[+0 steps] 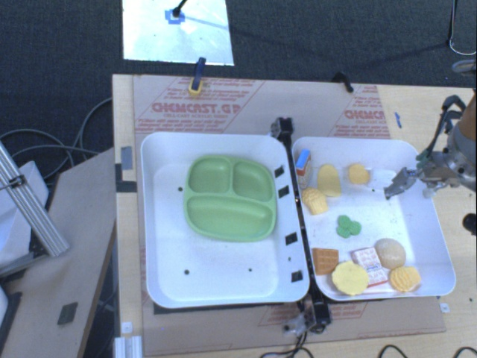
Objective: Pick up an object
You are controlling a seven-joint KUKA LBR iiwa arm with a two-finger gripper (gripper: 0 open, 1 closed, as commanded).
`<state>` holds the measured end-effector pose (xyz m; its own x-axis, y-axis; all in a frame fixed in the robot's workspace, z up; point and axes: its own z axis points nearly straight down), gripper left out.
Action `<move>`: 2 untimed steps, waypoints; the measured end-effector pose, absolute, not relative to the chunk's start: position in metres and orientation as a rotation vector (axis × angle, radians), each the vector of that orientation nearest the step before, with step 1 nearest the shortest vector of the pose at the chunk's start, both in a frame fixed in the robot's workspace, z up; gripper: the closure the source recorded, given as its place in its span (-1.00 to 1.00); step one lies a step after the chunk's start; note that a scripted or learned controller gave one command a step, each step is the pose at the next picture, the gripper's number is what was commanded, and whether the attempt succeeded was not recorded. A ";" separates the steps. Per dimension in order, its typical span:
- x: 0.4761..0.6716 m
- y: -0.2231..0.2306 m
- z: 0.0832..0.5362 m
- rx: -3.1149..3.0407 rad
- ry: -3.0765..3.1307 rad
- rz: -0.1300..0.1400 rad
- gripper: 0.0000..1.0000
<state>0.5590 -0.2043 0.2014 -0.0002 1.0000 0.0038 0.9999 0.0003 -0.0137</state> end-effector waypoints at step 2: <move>0.563 -0.198 0.143 -2.213 -2.220 0.005 -1.00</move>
